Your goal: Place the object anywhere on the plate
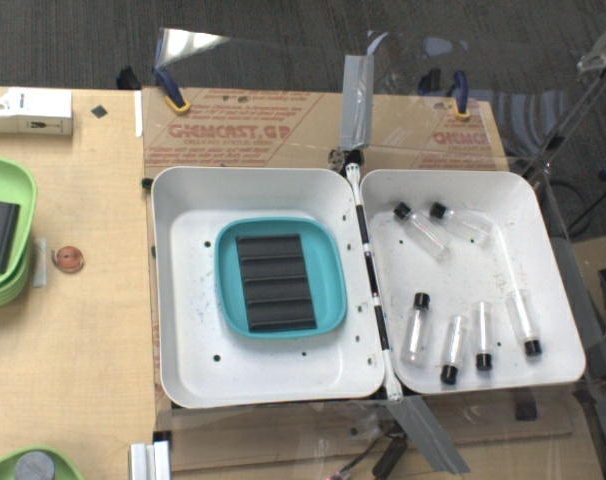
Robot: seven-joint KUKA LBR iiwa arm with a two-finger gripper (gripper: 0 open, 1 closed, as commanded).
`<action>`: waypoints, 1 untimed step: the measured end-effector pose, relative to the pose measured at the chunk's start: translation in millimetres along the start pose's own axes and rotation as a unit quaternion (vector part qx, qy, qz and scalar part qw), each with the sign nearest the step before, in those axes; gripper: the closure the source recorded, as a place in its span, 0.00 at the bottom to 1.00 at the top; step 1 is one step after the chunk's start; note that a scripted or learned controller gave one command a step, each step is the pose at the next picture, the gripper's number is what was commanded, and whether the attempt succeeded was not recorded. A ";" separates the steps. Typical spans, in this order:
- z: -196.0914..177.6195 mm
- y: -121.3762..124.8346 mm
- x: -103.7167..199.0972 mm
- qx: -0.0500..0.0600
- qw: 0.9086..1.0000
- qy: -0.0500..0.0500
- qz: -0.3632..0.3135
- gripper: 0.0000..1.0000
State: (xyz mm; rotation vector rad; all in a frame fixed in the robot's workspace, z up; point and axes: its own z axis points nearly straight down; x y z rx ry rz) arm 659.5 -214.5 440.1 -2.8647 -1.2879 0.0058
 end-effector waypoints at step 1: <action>0.0 0.0 0.0 0.000 1.000 0.000 0.000 0.00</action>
